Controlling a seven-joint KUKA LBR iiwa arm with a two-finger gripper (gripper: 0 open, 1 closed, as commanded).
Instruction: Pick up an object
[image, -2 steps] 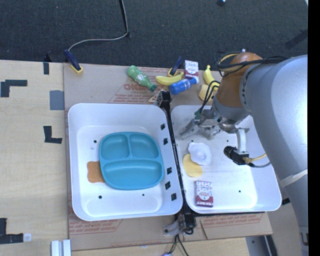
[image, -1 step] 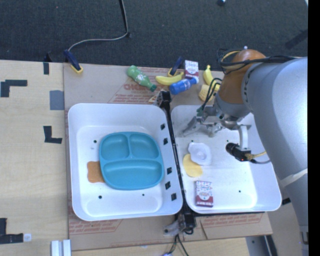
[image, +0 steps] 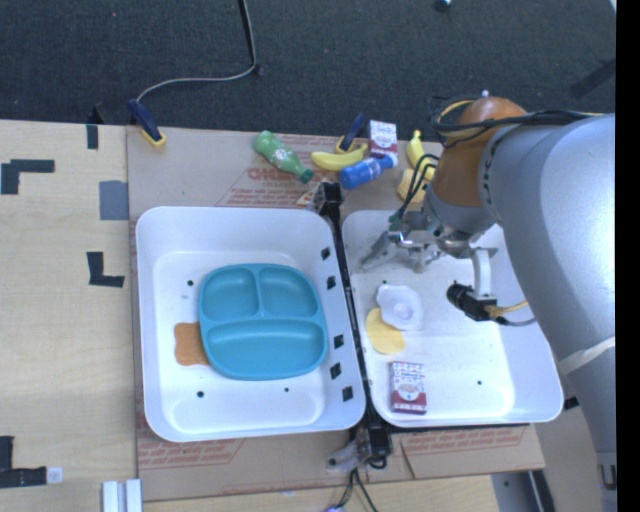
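Note:
My gripper (image: 403, 256) hangs over the far part of the right bin (image: 520, 395), its fingers spread open with nothing between them. Just in front of it lies a small white cup-like object (image: 398, 304), touching a flat yellow piece (image: 383, 333). A red and white carton (image: 408, 387) lies near the bin's front wall. In the left bin (image: 160, 400) rests a blue divided plate (image: 263, 320), with an orange piece (image: 186, 344) partly tucked under its left edge.
Behind the bins on the cardboard lie a green bottle (image: 280, 156), a banana (image: 337, 158), a blue bottle (image: 362, 172), a small red and white box (image: 382, 135) and a yellow item (image: 415, 150). The arm's grey body (image: 560, 220) covers the right bin's right side.

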